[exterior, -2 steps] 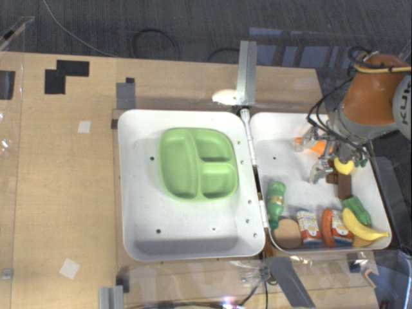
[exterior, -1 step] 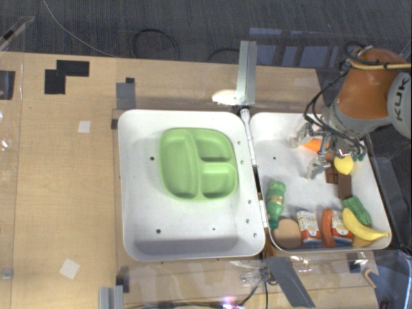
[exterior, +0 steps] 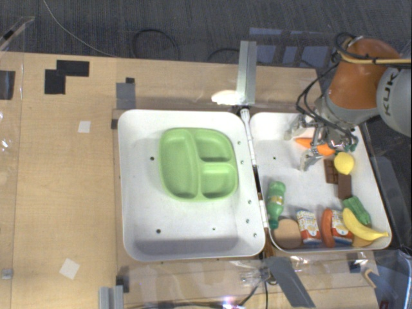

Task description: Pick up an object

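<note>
Poised low over the far end of the right bin [exterior: 373, 192], gripper [exterior: 320, 150] with fingers apart, straddling or just touching an orange carrot-like piece [exterior: 308, 143]; cannot tell which. Likely the closing step of a grasp. Just beside: yellow lemon [exterior: 345, 163], brown chocolate bar [exterior: 340, 180]. Next: shut squarely on the orange piece, then lift straight up, clear of neighbours. Left bin [exterior: 138, 172] holding a green tray [exterior: 196, 164].

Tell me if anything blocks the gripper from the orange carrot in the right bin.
Nothing visible does. The gripper hangs right at the orange carrot near the right bin's far end; the lemon lies beside it, nearer the arm.
</note>
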Available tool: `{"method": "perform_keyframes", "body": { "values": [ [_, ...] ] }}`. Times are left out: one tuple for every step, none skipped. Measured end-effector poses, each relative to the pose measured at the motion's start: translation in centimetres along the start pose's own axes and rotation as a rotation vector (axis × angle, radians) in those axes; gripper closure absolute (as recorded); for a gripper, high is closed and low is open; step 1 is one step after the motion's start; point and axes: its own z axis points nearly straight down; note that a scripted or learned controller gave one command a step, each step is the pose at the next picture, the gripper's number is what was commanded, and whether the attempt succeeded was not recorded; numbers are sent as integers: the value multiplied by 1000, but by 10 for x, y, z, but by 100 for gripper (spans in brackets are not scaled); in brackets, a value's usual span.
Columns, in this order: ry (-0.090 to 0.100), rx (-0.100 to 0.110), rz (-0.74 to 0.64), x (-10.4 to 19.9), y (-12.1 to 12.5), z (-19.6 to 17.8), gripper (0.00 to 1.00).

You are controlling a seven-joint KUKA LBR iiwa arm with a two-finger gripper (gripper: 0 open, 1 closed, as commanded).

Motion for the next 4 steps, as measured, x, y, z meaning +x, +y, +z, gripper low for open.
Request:
{"method": "perform_keyframes", "body": {
  "values": [
    [-14, 3, 0, -4, -1, -15, 100],
    [2, -2, 23, -14, 29, 2, 100],
    [-12, 6, -143, -17, 27, -185, 100],
    [0, 0, -319, -6, 12, -10, 100]
  ]
}}
